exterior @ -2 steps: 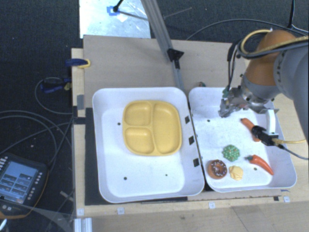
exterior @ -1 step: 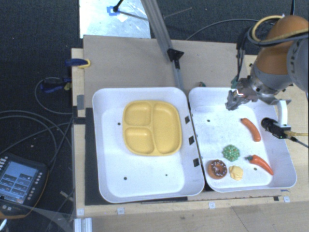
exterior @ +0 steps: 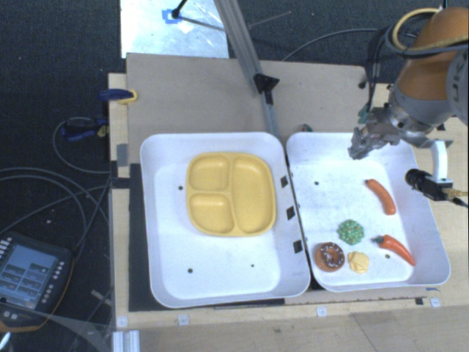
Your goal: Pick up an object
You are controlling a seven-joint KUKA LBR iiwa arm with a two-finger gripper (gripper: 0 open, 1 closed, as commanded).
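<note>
The right bin (exterior: 322, 160) holds a reddish sausage (exterior: 381, 196), a green broccoli piece (exterior: 350, 232), an orange carrot (exterior: 396, 248), a brown donut (exterior: 330, 256) and a small yellow piece (exterior: 358, 262). My gripper (exterior: 360, 148) hangs over the bin's far part, up and to the left of the sausage and apart from it. Nothing shows between it and the bin floor.
The left bin (exterior: 165, 270) bears a yellow three-part plate (exterior: 230, 193). A slanted metal pole (exterior: 245, 46) crosses the bench behind the bins. A black fitting (exterior: 425, 182) sticks over the right bin's right rim. Cables and a pendant lie on the floor at the left.
</note>
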